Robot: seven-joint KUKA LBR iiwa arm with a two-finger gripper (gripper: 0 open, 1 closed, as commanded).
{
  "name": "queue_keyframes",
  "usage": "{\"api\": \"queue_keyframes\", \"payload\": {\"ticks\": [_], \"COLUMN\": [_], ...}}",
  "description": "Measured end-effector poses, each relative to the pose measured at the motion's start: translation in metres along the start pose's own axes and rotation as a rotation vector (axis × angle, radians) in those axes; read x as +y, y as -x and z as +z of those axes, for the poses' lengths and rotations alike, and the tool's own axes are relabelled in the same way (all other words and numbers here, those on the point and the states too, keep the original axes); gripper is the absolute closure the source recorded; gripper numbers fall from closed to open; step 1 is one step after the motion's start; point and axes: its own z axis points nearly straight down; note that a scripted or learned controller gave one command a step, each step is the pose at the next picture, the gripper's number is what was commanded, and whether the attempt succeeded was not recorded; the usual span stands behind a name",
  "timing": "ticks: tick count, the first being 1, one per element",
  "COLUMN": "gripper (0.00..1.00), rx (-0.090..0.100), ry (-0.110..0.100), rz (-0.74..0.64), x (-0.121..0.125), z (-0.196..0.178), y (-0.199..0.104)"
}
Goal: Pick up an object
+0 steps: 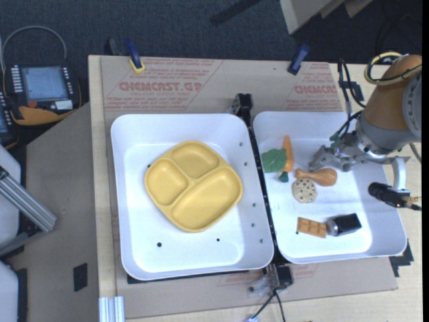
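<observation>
The right white bin [379, 237] holds several small items. A toy carrot with green leaves [279, 158] lies at its left side. A brown drumstick [318, 176] lies in the middle, with a round speckled cookie [304, 191] just below it. Nearer the front are an orange wafer [311, 227] and a black block [346, 224], side by side. My gripper [330, 158] hangs low over the bin, just above and right of the drumstick. Nothing is visibly held in it.
The left white bin [134, 206] holds a yellow divided plate [193, 185]. The arm's grey and orange wrist [389, 116] covers the right bin's upper right corner. A black fitting [387, 193] juts out over the bin's right side. Blue clamps [136, 58] hold the board's far edge.
</observation>
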Motion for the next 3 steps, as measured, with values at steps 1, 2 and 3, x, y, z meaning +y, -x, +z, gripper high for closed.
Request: {"api": "queue_keyframes", "payload": {"ticks": [1,2,3], "gripper": [1.00,1.00,1.00], "rx": [-0.003,-0.004,-0.005], "ry": [0.007,0.012,0.013], "rz": [-0.001,0.001,0.000], "x": [0.002,-0.007,-0.006], "z": [-0.014,-0.064,-0.108], "y": [0.001,0.000,0.001]}}
